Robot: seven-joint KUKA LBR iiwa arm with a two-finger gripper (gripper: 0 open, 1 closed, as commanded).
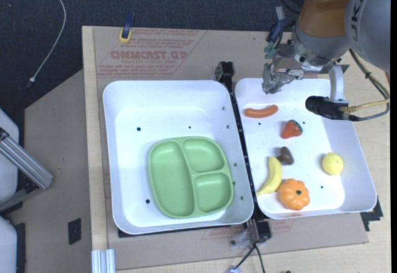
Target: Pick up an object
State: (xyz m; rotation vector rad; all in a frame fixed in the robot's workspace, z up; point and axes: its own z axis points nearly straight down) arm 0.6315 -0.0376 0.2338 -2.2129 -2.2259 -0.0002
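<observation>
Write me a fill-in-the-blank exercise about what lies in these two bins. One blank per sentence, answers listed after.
1. The left bin holds a green divided plate with ____ compartments.
2. Next to the banana, at the right bin's near edge, sits a small orange ____.
3. The gripper hovers at the right bin's far end, just above the ____.
4. The round fruit alone near the right bin's right wall is a ____.

Missing words: three; pumpkin; sausage; lemon

End effector over right bin far edge, above sausage; green tray in left bin.
</observation>
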